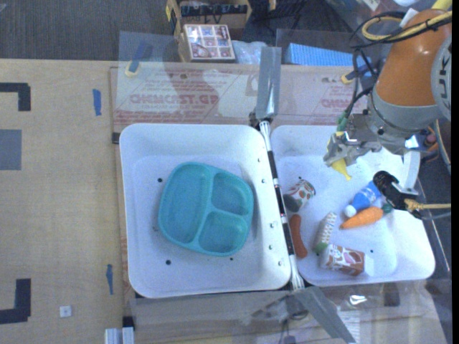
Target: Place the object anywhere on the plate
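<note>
Your gripper [343,151] hangs over the right bin [423,253] with a yellow object [340,166] at its tip; grip unclear from here. You have the teal plate [206,208] in the left bin [136,156]. Below the gripper: carrot [362,217], blue bottle [364,198].

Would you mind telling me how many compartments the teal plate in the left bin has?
3. The teal plate has one long compartment along its left side, one at its upper right, and one at its lower right. None seems hidden, since nothing lies on the plate.
</note>
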`<state>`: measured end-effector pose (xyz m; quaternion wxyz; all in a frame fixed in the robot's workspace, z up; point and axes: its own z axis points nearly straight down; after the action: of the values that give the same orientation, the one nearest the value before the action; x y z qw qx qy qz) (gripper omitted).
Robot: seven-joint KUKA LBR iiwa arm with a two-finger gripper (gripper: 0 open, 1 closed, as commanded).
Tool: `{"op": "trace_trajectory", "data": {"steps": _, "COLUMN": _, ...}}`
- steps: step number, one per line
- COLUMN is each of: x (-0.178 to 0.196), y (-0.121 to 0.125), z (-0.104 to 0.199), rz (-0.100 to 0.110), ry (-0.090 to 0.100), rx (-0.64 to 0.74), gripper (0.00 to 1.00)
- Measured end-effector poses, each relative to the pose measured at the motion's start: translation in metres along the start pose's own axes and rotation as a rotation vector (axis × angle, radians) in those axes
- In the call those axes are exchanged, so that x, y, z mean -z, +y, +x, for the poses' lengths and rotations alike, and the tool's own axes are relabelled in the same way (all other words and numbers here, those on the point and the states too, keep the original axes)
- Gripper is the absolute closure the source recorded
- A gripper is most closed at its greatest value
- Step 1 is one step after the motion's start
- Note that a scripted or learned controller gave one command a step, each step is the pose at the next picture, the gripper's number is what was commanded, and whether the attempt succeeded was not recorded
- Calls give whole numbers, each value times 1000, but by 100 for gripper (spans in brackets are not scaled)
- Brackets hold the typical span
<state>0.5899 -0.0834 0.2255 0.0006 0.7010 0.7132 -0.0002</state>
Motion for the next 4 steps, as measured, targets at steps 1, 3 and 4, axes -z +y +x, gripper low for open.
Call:
{"op": "trace_trajectory", "data": {"steps": 1, "x": -26, "y": 31, "z": 72, "rz": -2, "ry": 0, "rx": 92, "gripper": 100}}
{"op": "trace_trajectory", "data": {"steps": 3, "x": -25, "y": -32, "z": 143, "rz": 3, "ry": 1, "rx": 48, "gripper": 0}}
{"op": "trace_trajectory", "data": {"steps": 4, "x": -74, "y": -35, "z": 163, "rz": -35, "ry": 2, "rx": 89, "gripper": 0}}
